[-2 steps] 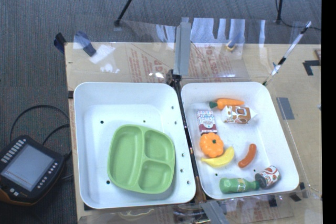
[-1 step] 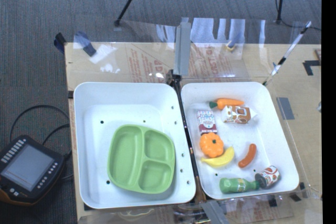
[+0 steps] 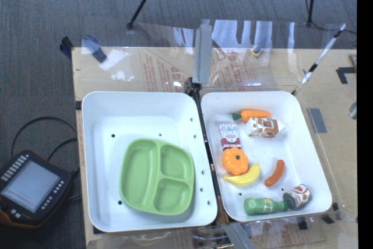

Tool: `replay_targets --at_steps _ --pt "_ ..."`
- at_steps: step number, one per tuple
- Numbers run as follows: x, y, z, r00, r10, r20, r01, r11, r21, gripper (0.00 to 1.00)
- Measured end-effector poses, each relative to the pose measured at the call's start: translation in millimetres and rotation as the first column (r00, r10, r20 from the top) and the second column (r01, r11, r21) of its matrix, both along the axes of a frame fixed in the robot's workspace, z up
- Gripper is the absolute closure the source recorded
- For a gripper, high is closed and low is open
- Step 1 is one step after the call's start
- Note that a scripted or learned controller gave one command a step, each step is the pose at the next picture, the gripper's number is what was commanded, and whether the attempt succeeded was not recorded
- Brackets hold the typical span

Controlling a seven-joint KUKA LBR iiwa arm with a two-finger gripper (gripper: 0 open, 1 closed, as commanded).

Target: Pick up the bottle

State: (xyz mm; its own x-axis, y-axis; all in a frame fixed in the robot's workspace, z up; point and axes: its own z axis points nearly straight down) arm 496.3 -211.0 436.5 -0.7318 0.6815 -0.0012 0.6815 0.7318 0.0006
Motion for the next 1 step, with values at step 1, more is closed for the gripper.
replay_targets --at_steps 1 --pt "57.5 1.4 0.3 0.984 0.177 0.000 -0.177 0.984 0.001 1.00"
